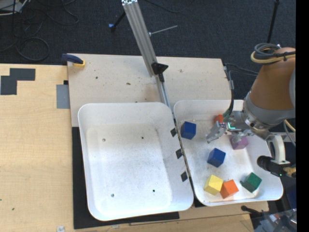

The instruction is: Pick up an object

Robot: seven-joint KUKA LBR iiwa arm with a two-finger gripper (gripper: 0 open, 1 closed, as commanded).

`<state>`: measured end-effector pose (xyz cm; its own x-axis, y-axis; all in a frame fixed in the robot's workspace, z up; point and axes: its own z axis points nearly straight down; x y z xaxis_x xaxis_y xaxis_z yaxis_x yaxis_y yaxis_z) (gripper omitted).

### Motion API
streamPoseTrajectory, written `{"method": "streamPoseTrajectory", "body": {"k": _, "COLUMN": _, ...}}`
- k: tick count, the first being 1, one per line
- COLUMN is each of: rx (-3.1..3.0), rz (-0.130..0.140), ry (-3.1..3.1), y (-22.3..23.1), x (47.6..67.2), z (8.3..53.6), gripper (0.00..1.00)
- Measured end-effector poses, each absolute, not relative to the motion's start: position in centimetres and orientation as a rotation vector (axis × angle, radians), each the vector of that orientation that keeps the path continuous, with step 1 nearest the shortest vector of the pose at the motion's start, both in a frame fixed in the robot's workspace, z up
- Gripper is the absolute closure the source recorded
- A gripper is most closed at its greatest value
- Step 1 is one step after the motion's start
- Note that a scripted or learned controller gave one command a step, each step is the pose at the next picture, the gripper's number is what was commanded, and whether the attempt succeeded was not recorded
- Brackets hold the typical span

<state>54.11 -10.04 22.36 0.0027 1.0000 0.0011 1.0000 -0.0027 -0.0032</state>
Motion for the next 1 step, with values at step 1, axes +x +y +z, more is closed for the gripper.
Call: {"method": "streamPoseTrajectory", "body": {"k": 1, "rx": -2.218, "rz": 0.008, "ry": -2.215, "y": -9.99, "x": 53.12, "z": 17.48, "gripper": 0.00}}
